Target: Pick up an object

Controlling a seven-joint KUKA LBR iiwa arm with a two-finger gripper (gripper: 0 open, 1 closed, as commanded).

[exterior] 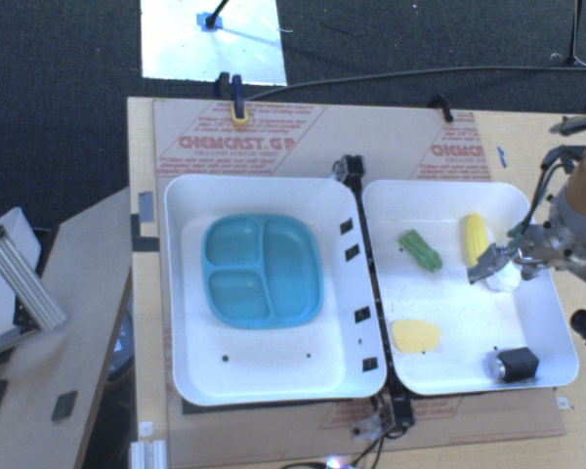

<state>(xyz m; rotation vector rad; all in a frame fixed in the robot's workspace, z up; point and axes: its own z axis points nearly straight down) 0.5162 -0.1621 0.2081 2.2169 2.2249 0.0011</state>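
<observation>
The right bin [449, 198] holds a green pepper-like piece [421, 249], a yellow corn cob [477, 235], a flat yellow piece [416, 336] and a small black and grey block [516, 364]. My gripper [496, 262] hangs low at the bin's right side, just right of and below the corn cob. A small white object [506, 279] lies right under the fingertips. I cannot see whether anything sits between the fingers.
The left bin [190, 360] carries a blue divided plate [264, 270]. A black hinge strip [361, 262] runs between the two bins. A clamp [236, 101] sits at the bench's back edge, and a metal rail [15, 272] lies at the far left.
</observation>
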